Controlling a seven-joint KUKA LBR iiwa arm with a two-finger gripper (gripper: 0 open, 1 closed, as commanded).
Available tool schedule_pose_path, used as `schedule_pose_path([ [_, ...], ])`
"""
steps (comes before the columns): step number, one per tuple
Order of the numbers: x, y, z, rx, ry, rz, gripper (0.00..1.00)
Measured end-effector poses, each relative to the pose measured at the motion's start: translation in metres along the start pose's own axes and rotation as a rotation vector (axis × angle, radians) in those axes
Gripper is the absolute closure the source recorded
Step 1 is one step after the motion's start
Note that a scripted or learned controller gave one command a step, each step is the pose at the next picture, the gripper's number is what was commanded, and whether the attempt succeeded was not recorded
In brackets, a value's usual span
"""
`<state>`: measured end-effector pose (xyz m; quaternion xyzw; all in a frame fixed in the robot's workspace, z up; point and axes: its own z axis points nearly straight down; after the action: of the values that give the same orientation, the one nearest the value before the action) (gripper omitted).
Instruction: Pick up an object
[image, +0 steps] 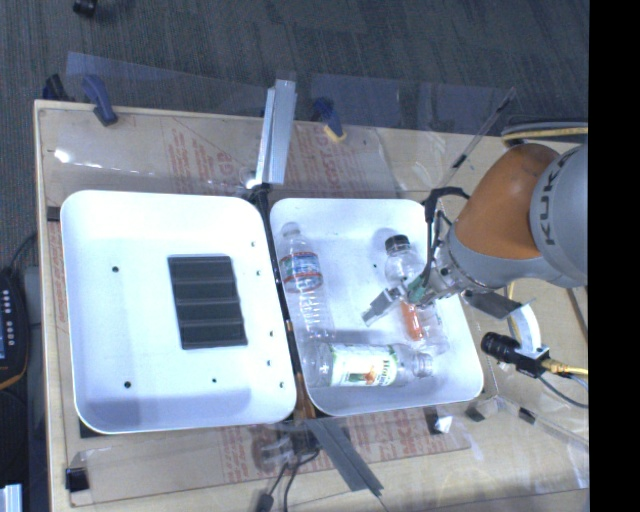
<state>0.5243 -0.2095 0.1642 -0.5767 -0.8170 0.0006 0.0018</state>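
Arm low over the right bin (440, 215) among clear bottles

The hand (400, 297) sits beside an orange-filled bottle (415, 322); whether it grips anything, I cannot tell. The left bin (110, 230) carries a black ribbed block (207, 301)

The arm (520, 215) enters from the right of the camera view, its grey link and orange band sitting high and to the right of the end effector. The wrist angles down and to the left from that band. The gripper (392, 300) hangs at the lower left end of the wrist, pointing left and slightly down. A cable loops up just above and right of the gripper, along the wrist.
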Motion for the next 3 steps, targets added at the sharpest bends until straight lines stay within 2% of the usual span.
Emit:
schedule_pose_path([
  [1, 0.011, -0.014, -0.063, -0.003, -0.003, -0.032, 0.00],
  [2, 0.000, 0.001, 0.003, 0.000, 0.000, -0.136, 0.00],
  [3, -0.007, 0.017, 0.021, -0.002, -0.002, -0.133, 0.00],
])
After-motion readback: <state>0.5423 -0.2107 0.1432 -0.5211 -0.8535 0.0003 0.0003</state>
